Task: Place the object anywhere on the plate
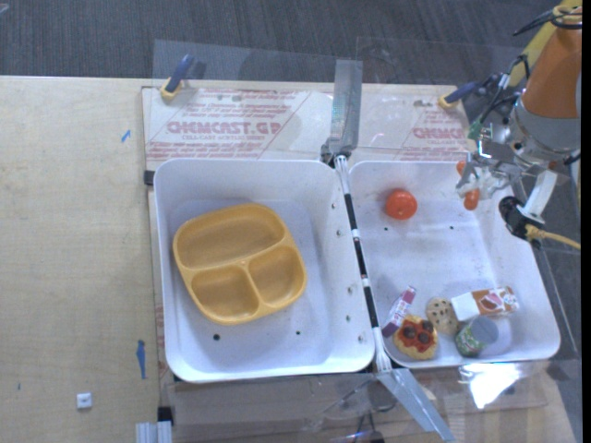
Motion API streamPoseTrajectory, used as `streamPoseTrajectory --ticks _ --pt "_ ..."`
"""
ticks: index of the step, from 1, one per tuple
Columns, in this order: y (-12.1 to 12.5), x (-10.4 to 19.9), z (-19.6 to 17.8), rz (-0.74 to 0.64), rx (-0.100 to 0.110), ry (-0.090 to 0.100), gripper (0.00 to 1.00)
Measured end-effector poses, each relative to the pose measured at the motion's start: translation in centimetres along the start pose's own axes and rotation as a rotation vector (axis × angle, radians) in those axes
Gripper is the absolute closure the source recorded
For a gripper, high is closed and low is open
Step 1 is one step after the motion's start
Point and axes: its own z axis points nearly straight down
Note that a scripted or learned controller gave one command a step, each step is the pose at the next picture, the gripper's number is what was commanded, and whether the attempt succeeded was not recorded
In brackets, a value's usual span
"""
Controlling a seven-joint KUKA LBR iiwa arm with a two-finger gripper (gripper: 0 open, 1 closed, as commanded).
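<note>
1. Two white bins side by side on the bench (65, 247): left bin (185, 181) toward 9 o'clock, right bin (434, 252) toward 3 o'clock, touching along a shared middle wall.
2. In the left bin, a yellow plate (238, 261) with three compartments, lying flat and turned a little askew, roughly central, nothing on it.
3. In the right bin, at its 11 o'clock corner, a red ball (401, 204) (tomato-like), alone on the bin floor and well apart from the plate.
4. At the right bin's 1 o'clock corner, the claw (473, 187), hanging from the grey arm (554, 72) with its orange band, reaching in from 3 o'clock.
5. Right at the claw's tip, a small orange piece (471, 199), just above the bin floor near the far wall; too small to name, and whether gripped or merely beside the claw, cannot tell.
6. Claw state: cannot tell, wide or narrow (too small and cluttered with cables).
7. Along the right bin's 6 o'clock edge, a cluster of small things close together: a pink wrapper (402, 308), a round toy pizza (416, 337), a cookie (440, 314), a small carton (487, 303), and a greenish can (469, 341) just beside the carton.
8. At the 12 o'clock side of the bench, behind the left bin, a blue-and-yellow clamp (176, 77) on a clear sheet with red lettering.
</note>
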Motion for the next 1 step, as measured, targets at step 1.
streamPoseTrajectory --ticks 1 --pt "-5.65 5.47 -4.24 -0.043 0.001 0.002 1.00"
